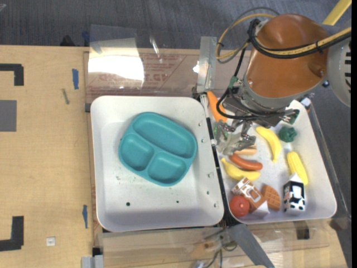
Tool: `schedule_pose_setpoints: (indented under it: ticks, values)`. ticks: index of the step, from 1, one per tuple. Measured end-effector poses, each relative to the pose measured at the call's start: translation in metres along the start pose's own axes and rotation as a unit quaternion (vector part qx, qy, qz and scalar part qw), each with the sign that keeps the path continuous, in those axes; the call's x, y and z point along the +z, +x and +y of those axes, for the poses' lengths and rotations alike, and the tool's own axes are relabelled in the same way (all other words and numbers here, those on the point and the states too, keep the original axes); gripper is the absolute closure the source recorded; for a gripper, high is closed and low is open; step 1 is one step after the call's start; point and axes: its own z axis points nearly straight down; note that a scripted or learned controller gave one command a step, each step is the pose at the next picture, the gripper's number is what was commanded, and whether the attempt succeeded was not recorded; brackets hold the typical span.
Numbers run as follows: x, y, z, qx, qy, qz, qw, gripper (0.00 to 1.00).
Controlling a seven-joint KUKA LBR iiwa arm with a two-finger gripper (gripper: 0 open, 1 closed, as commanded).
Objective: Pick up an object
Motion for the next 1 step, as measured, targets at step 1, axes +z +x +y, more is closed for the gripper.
schedule_pose_setpoints:
  ticks: [1]
  values:
    - [-0.01, -0.0014, -0.0008, 0.002, 0.001, -0.002, 1.0, 1.0]
